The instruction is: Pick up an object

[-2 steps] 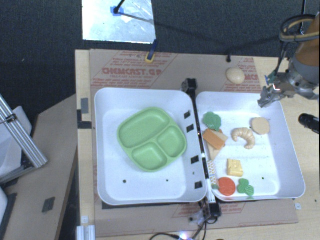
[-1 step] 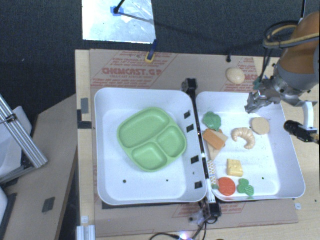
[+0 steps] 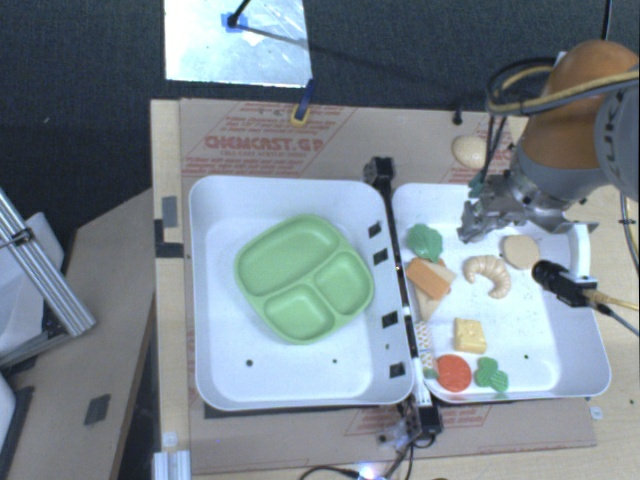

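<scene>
Seven toy foods lie in the right bin [image 3: 585, 373], none lifted: green lettuce piece [image 3: 425, 240], orange cheese wedge [image 3: 431, 277], croissant [image 3: 489, 274], beige bun [image 3: 520, 252], yellow block [image 3: 470, 335], red tomato slice [image 3: 454, 373], small green leaf [image 3: 491, 375]. Gripper [image 3: 478, 224] hangs over the bin's back edge, above & btwn lettuce and croissant, w/ nothing visibly held; can't tell how its jaws stand. Judging by that, the pick isn't made yet: descent, grasp & lift all remain, while the left bin [image 3: 215, 368] holds a green divided plate [image 3: 303, 277].

The bench [image 3: 250, 133] is covered by brown cardboard and carries two white bins side by side — the left bin [image 3: 215, 298] and the right bin [image 3: 580, 353] — touching in the middle.
</scene>
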